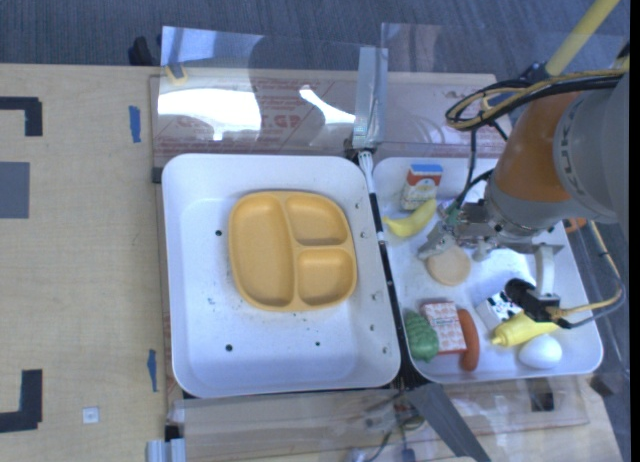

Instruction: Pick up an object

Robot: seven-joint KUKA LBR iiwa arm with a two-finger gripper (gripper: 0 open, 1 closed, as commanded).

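The right bin (585, 280) holds several small items. A small carton (423, 184) with a blue top stands at the back, and a yellow banana (410, 220) lies in front of it. A round tan piece (450, 269) sits mid-bin. My gripper (450, 237) hangs just above and behind the tan piece, beside the banana's tip. Toward the front lie a red packet (441, 325), a green item (419, 339), an orange sausage (469, 341), a black and white item (503, 301), a yellow bottle (522, 330) and a white egg (541, 351).
The left bin (190, 280) bears a yellow divided plate (292, 249). A clear plastic wall (260, 100) stands behind both bins. The grey arm with its orange band (535, 155) and cables covers the right bin's back right corner.
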